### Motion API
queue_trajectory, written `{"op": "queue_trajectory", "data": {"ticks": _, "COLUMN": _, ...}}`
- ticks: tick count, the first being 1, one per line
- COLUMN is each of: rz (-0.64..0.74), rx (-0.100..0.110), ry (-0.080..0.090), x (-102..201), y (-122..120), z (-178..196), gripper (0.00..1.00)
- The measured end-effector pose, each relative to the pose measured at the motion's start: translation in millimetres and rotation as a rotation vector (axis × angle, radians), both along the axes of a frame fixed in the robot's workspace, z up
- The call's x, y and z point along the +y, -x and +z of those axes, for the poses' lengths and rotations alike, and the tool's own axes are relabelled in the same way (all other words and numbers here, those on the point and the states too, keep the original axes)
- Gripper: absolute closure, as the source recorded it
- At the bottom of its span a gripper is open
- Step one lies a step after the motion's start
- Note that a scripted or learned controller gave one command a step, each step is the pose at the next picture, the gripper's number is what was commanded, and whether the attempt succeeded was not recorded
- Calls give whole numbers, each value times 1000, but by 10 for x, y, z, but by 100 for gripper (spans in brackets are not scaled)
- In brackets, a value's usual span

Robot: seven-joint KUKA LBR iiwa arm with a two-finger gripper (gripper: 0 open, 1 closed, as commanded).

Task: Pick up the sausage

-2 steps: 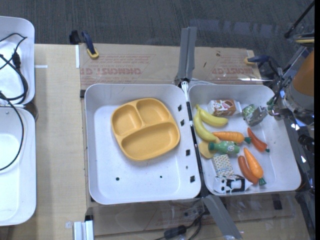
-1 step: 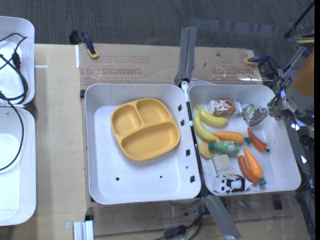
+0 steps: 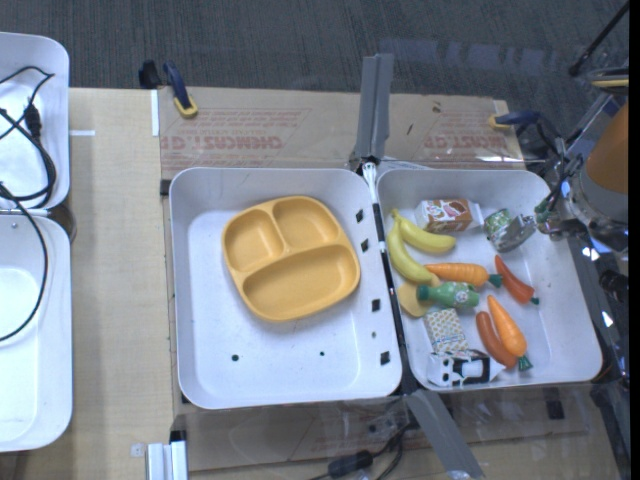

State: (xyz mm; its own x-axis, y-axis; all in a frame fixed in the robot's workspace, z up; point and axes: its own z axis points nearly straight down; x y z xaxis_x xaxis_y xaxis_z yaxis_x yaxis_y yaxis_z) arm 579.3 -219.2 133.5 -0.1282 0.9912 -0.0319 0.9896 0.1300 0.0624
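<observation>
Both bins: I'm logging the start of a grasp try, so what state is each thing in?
Yellow plate: flat in the left bin, compartments bare.
Bananas: lying in the right bin.
Carrots: lying loose.
Sausage: lying beside a carrot, ungrasped.
Gripper: at the right bin's far right side.

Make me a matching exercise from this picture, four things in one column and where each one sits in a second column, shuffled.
Things:
1. yellow plate
2. bananas
3. sausage
4. gripper

Places:
A. right bin, near its front right corner
B. above the right bin's back right part
C. left bin
D. right bin, along its left side

Pairs: 1-C, 2-D, 3-A, 4-B
</observation>
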Motion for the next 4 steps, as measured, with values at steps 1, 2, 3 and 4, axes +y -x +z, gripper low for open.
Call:
{"op": "queue_trajectory", "data": {"ticks": 1, "rz": 8, "rx": 1, "ry": 0, "x": -2, "y": 3, "z": -1, "gripper": 0}}
{"op": "queue_trajectory", "data": {"ticks": 2, "rz": 38, "rx": 0, "ry": 3, "x": -11, "y": 24, "z": -3, "gripper": 0}}
{"op": "queue_trajectory", "data": {"ticks": 3, "rz": 67, "rx": 3, "ry": 5, "x": -19, "y": 32, "z": -4, "gripper": 0}}
{"op": "queue_trajectory", "data": {"ticks": 4, "rz": 105, "rx": 0, "ry": 9, "x": -29, "y": 61, "z": -9, "gripper": 0}}
